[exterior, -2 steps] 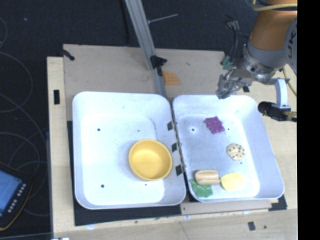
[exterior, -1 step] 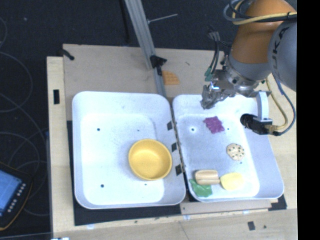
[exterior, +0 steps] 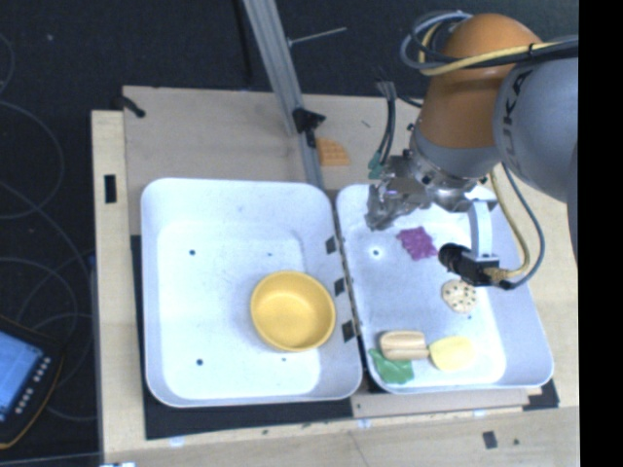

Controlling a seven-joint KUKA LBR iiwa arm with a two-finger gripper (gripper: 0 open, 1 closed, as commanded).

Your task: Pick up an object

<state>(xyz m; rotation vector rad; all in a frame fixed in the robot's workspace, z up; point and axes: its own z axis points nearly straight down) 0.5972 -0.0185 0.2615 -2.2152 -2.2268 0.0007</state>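
wooden bench (exterior: 112, 261), two white bins (exterior: 175, 261)

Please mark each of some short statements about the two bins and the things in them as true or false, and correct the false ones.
1. The yellow bowl sits in the left bin. True.
2. The purple object lies in the left bin. False: it lies in the right bin, close to the gripper.
3. The gripper is above the right bin, near its far left corner. True.
4. The spotted cookie is inside the yellow bowl. False: it lies on the right bin's floor.
5. The tan roll lies beside a yellow object at the right bin's near edge. True.
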